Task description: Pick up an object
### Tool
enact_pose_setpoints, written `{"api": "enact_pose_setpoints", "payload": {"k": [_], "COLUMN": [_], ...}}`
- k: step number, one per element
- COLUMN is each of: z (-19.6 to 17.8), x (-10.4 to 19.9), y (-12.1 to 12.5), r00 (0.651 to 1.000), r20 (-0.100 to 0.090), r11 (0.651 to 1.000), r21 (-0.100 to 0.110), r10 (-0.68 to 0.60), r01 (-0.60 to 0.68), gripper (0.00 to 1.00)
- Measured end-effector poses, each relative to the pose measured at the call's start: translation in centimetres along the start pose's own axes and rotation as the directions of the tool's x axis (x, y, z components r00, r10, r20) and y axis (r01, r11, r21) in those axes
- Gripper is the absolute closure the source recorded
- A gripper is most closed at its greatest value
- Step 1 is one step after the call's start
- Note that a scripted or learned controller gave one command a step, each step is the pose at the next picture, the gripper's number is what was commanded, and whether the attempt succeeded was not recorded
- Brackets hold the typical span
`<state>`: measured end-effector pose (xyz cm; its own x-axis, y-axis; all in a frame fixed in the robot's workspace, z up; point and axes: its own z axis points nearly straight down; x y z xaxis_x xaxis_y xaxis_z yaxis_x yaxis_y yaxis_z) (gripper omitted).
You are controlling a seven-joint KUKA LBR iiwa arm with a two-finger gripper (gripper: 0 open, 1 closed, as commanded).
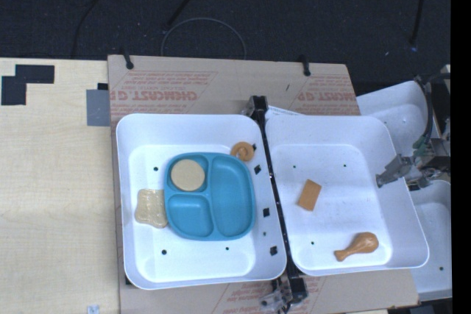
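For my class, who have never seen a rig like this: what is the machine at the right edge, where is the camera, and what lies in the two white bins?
One camera looks down at a slant from above the bench. The arm's gripper reaches in over the right bin's edge, holding nothing visible. That bin holds an orange block and a toy drumstick. The left bin holds a blue divided plate with a round tan piece on it, a pale yellowish piece beside it, and a small brown ring-shaped piece.
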<state>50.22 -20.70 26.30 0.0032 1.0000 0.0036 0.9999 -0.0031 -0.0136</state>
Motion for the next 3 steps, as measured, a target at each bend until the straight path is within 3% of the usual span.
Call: {"api": "enact_pose_setpoints", "payload": {"k": [1, 2, 3], "z": [-0.6, 5.0, 10.6], "x": [0.0, 0.3, 0.3], "y": [0.2, 1.2, 0.3], "r00": [1.000, 1.000, 1.000], "r20": [0.002, 0.001, 0.001], "r11": [1.000, 1.000, 1.000], "r21": [-0.010, -0.008, -0.008], "r10": [-0.003, -0.003, -0.003], "r01": [0.003, 0.003, 0.003], "gripper": [0.00, 0.00, 0.00]}}
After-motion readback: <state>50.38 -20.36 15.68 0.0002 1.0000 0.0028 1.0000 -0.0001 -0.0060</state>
